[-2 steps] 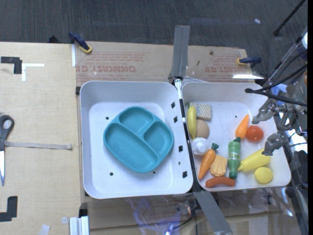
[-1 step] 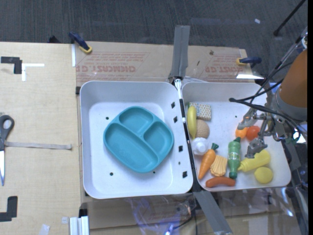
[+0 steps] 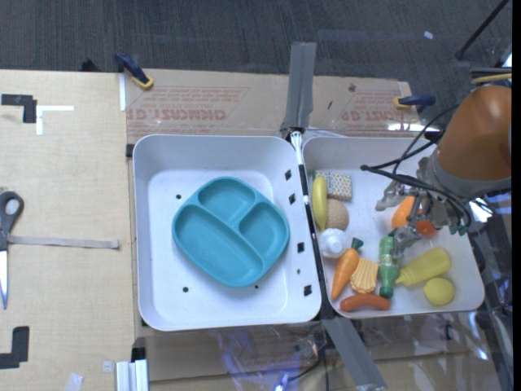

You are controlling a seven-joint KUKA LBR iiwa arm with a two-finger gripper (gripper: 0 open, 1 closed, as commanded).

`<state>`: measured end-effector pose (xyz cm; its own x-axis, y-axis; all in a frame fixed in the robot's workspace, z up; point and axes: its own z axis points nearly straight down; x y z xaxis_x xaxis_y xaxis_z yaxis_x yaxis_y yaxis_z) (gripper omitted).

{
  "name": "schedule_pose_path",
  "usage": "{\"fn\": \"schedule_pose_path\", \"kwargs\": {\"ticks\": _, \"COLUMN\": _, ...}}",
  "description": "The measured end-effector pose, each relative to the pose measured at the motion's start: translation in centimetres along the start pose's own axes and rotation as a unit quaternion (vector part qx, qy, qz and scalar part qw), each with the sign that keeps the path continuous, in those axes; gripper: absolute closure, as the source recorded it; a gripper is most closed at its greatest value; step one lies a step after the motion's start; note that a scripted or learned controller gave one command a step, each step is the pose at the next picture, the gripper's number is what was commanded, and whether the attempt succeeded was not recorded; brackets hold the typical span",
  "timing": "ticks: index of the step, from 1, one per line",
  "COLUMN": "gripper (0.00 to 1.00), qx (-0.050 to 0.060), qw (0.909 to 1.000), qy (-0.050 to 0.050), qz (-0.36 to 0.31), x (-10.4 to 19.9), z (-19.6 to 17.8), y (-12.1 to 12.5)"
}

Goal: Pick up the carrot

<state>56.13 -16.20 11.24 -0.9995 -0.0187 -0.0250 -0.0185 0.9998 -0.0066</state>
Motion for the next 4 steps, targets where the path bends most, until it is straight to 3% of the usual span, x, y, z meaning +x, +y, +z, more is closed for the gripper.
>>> {"fn": "schedule_pose_path", "kwargs": {"ticks": 1, "gripper": 1.0, "qx": 0.001, "qw": 1.0, "qy": 0.0, "qz": -0.002, "x": -0.2, "z": -1.0, "y": 0.0}}
{"fn": "schedule_pose_path", "kwargs": {"ticks": 2, "gripper": 0.0, "qx": 0.0, "qw": 1.0, "qy": 0.0, "qz": -0.002, "x": -0.1, "z": -1.0, "y": 0.1}}
{"fn": "schedule_pose_path", "kwargs": {"ticks": 3, "gripper": 0.0, "qx": -0.002, "qw": 0.9981, "qy": 0.01, "qz": 0.061, "x": -1.1, "z": 1.9, "y": -1.6}}
{"fn": "schedule_pose_path", "kwargs": {"ticks": 4, "gripper": 1.0, "qx": -0.001, "qw": 0.9982, "qy": 0.007, "qz": 0.059, "x": -1.3, "z": 0.9, "y": -1.5}}
